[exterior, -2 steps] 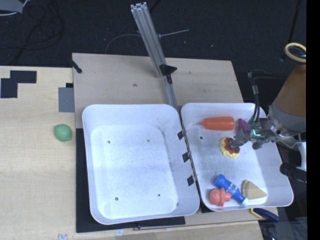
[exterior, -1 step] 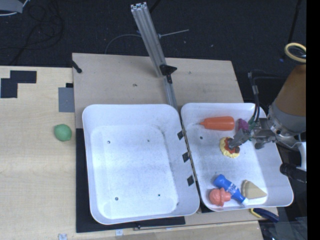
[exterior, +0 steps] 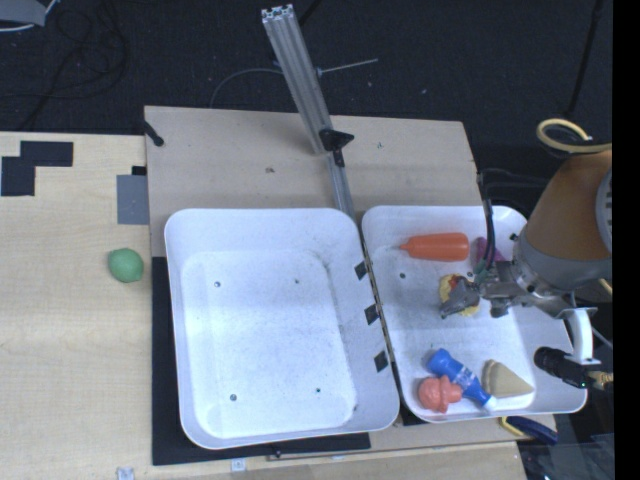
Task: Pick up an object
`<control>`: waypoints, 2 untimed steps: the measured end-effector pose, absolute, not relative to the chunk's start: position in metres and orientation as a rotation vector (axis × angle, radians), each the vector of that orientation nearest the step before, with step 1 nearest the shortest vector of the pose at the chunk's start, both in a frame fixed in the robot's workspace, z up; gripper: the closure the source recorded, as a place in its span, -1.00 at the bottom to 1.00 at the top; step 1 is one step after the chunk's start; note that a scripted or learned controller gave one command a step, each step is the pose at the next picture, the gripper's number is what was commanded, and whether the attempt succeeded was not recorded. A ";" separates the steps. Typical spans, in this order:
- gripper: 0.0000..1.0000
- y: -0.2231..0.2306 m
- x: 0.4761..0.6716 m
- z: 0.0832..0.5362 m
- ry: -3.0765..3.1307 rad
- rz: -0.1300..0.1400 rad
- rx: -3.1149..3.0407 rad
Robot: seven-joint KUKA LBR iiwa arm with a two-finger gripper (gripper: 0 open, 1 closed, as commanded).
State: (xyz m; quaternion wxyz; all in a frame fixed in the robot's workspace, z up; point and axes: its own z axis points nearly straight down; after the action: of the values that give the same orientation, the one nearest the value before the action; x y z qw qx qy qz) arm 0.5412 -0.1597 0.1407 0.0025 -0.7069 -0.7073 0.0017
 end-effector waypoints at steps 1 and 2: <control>-1.00 -0.159 0.541 0.091 -2.222 0.001 -2.221; 1.00 -0.160 0.542 0.102 -2.221 -0.002 -2.224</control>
State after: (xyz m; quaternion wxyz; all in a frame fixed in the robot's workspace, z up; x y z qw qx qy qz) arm 0.5418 -0.1604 0.1025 -0.0008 -0.7077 -0.7065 -0.0006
